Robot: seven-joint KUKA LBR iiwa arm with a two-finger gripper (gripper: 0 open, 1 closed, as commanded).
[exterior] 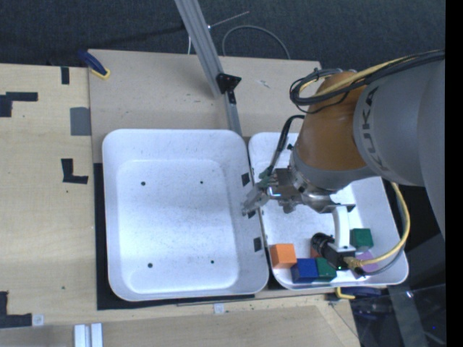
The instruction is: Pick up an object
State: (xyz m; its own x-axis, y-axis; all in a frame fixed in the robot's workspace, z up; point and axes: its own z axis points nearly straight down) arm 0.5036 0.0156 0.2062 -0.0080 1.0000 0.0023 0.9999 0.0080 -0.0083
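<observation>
Camera view: the arm [376, 129] reaches from the right over the right bin [387, 201], gripper [278, 191] low near its left wall; I cannot tell its state. An orange block [283, 254], blue block [304, 270] and green block [360, 238] lie at the bin's near end.

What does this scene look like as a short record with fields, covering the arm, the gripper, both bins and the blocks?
arm: grey with orange band, reaching in from the right
gripper: low over the right bin's left edge, near the divide between bins
left bin: white, shallow
right bin: white, holds the blocks at its near end
orange block
blue block
green block
held object: none seen between the fingers
</observation>
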